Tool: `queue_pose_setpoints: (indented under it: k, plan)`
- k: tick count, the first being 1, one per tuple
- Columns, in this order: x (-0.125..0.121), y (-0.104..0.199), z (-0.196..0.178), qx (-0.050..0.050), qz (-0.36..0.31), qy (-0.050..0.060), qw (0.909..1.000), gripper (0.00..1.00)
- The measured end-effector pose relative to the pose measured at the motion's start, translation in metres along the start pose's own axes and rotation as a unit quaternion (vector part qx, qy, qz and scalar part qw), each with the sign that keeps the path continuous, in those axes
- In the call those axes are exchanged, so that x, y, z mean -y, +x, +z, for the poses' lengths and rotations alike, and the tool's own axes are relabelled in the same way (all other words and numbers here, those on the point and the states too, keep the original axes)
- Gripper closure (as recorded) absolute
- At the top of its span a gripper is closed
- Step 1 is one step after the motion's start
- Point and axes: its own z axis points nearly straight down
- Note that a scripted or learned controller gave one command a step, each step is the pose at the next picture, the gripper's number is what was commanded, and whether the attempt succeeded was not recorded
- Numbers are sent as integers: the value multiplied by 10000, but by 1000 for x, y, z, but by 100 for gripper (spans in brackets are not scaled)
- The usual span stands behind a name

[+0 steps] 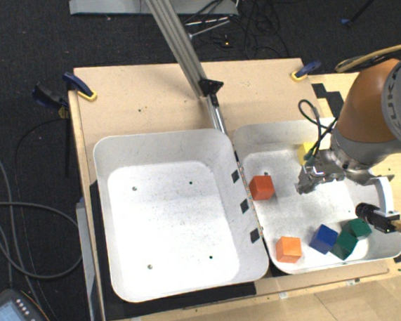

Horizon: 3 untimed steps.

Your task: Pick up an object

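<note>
Dark carpet with loose cables surrounds a pale wooden table (144, 91), which carries two shallow white bins side by side. On the left, the left bin (109, 165) has a speckled white floor. Beside it and touching along the middle rim, the right bin (269, 139) holds all the blocks. A red-orange block (262, 187) sits near that bin's left wall, roughly mid-depth, resting flat with its edges turned slightly off the bin's sides. An orange block (289, 248) lies toward the near edge, also flat. Just right of it is a blue block (324, 238), turned diagonally, and touching or nearly touching it are two green blocks (351, 238), crowded into the near right corner. A yellow block (305, 152) shows partly behind the arm near the far right side; its shape and heading cannot be told. None of the blocks has a clear long axis; they look about cubic.

Reaching in from the right, the grey arm with its orange band (364, 105) hangs over the right bin. Its hand (308, 183) hovers low, right of the red-orange block and apart from it, with nothing seen between the fingers; whether they stand wide or narrow cannot be told. A metal pole (182, 45) slants across the far table edge, and blue clamps grip the table's far corners.
</note>
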Motion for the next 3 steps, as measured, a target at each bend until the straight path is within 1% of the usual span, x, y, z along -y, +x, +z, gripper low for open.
queue_pose_setpoints:
  k: [1, 2, 3]
  plan:
    - [-2, 0, -53, 2, -4, -8, 10000, 100]
    - [-24, 51, -69, -13, -29, 4, 10000, 100]
    - [-37, 101, -82, -15, -30, 7, 10000, 100]
